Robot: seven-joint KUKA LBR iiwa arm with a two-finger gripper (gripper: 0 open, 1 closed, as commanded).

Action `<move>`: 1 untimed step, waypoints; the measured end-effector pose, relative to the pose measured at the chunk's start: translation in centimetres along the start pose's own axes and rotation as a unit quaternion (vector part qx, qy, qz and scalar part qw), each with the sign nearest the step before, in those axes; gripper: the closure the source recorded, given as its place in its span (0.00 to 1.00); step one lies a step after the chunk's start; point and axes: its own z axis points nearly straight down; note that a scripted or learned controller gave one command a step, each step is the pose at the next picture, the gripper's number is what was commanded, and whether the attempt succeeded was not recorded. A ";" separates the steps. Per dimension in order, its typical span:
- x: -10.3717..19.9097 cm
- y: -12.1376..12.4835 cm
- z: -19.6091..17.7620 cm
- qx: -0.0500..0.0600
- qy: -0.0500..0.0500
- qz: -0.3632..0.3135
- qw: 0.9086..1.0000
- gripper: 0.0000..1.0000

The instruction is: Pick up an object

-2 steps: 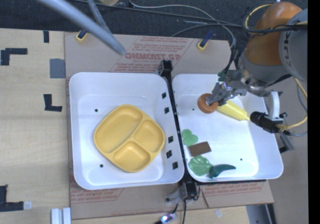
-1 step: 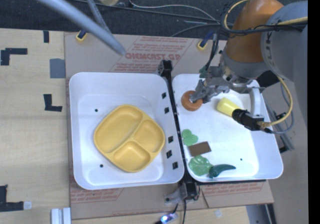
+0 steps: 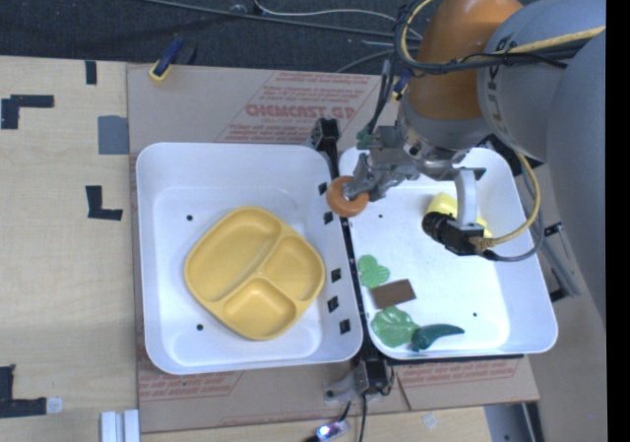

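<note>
Grey arm (image 3: pixel 551 66) poises tool (image 3: pixel 369 184) over flat-lying orange ring (image 3: pixel 346 196).

My one camera sits fixed above the bench, looking down at a slant. Both white bins (image 3: pixel 157 233) fit in frame.

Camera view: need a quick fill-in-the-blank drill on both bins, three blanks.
1. The yellow three-compartment plastic plate lies in the ____ white bin.
2. The small round orange piece sits over the ____ between the bins.
3. The flat brown rectangular block lies in the ____ white bin.

Missing: left; divide; right
</note>
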 end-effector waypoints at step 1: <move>4.6 0.8 1.2 0.001 -0.001 0.001 1.000 1.00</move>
